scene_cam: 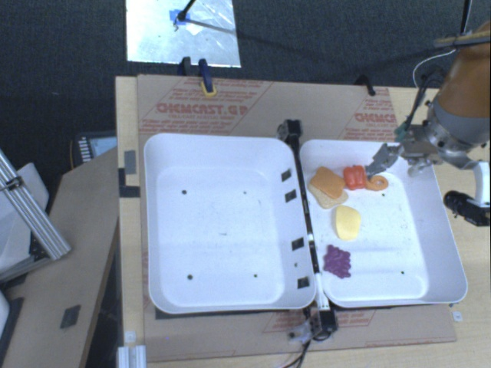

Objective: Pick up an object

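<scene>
One red-orange toy (355, 177) just left of the tool (379, 165).

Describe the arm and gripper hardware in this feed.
The arm is grey with a broad orange band above the wrist. Thin pale cables loop beside it. The gripper is grey metal, narrow and tapering. A black part sticks out lower down.

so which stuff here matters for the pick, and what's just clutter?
Job:
claw
red-orange toy
orange toy
yellow piece
purple grape cluster
right bin

Lying about:
left bin
foil sheet
yellow clamp
</scene>
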Controlling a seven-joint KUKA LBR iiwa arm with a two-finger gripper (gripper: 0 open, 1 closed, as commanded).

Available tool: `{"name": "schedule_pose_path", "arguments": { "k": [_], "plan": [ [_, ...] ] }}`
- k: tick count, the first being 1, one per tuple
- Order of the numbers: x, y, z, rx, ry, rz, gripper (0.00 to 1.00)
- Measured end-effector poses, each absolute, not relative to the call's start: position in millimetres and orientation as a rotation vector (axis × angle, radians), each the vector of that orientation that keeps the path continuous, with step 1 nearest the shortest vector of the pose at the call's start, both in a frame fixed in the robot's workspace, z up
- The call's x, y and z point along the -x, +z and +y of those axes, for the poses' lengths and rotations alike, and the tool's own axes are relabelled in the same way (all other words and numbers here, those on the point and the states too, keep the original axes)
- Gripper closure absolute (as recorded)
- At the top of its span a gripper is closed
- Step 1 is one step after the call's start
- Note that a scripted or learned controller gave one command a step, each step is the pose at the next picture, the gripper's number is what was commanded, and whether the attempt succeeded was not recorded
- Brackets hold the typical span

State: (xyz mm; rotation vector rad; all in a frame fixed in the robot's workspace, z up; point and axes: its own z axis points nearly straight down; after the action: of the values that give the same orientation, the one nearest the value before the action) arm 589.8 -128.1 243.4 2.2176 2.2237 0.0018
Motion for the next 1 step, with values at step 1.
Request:
{"name": "schedule_pose_path", "arguments": {
  "k": [1],
  "plan": [
    [-590.6, 254.6, -127.9, -2.213, 0.005, 2.225, 1.0]
  ]
}}
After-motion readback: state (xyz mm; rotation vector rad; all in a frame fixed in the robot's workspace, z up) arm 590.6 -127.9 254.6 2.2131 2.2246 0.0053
